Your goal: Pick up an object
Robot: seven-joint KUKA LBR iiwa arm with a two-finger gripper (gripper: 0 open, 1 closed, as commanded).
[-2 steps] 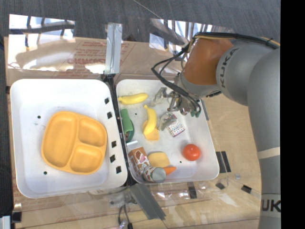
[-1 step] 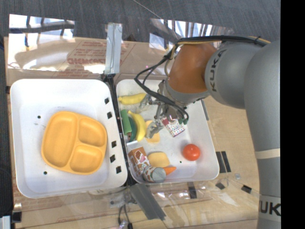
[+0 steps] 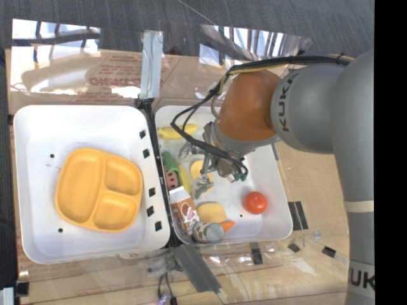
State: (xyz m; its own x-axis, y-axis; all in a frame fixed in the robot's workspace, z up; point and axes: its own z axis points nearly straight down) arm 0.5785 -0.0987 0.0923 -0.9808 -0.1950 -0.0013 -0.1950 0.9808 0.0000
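Objects for the pick are gathered in the right bin (image 3: 283,199): a tomato (image 3: 255,202) near the right wall, a yellow block (image 3: 212,211) by the front wall, a banana (image 3: 170,133) at the back, a green piece (image 3: 170,164) along the left wall, and a packet (image 3: 186,216) with a grey lid (image 3: 214,232) in the front left corner. Which one is aimed at cannot be told. The gripper (image 3: 205,182) is lowered into the middle of this bin, just above the yellow block and beside a pale yellow thing (image 3: 198,168). Whether the claw is released or clenched cannot be told, because the wrist hides it; nothing is seen to be held. For a good grasp, the gripper should be centred over one separate object, such as the tomato, which is well apart from the others. The crowded left side should be avoided. In the left bin (image 3: 38,126) a yellow tray (image 3: 98,188) is lying flat.
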